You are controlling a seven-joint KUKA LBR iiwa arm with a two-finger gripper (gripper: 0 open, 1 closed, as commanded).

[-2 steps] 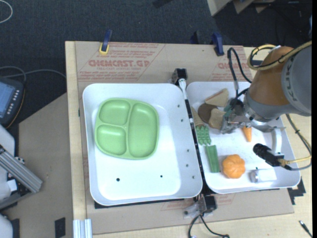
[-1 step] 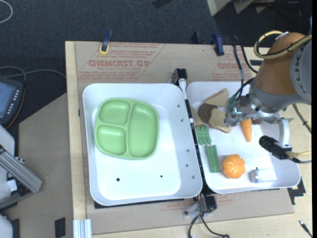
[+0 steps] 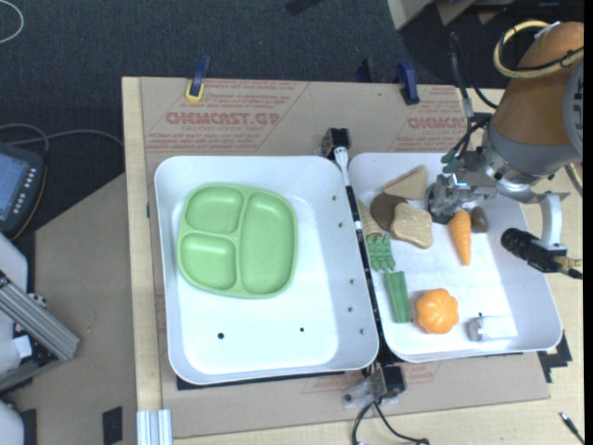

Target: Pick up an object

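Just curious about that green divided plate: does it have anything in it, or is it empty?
Empty. The green divided plate lies flat in the left bin, and all three compartments show bare green, with no food inside.

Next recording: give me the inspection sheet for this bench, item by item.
Surface: cardboard-covered bench with left bin and right bin side by side.
Job's things: in the right bin, carrot, orange pumpkin, green stalk, tan bread slices, dark brown piece.
Clutter: green divided plate in the left bin; small grey piece by the right bin's near edge.
Grippers: hand low over the bread and carrot top; finger state unclear.
Cables: yellow loop on the arm; wires at the bench front.
Surroundings: dark carpet, clamps at the back edge.
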